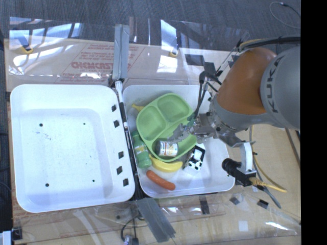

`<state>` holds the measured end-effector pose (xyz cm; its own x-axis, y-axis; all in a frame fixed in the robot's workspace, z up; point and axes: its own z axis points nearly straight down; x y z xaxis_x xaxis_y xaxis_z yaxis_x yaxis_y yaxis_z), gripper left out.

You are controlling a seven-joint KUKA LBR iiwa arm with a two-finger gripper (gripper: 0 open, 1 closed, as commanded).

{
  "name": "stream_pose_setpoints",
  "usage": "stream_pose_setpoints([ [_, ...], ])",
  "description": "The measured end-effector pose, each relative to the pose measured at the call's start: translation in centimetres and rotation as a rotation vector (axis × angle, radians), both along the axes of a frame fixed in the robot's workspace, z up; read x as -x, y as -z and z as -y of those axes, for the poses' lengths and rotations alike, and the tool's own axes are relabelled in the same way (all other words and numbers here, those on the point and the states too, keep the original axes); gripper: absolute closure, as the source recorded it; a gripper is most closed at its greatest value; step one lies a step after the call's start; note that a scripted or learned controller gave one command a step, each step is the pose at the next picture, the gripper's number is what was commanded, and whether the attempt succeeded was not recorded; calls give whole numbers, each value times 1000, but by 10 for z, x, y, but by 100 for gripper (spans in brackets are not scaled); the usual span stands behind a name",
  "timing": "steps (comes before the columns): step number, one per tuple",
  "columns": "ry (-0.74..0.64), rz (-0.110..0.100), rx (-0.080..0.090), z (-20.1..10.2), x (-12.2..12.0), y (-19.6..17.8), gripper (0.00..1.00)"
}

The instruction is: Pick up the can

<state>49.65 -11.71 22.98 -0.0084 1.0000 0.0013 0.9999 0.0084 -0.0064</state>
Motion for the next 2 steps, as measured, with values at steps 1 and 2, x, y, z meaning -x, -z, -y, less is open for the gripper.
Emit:
stream_pose_setpoints([
  [1,-33,6,0,56,-26,116,0],
  [2,36,8,0,54,-8,136,0],
])
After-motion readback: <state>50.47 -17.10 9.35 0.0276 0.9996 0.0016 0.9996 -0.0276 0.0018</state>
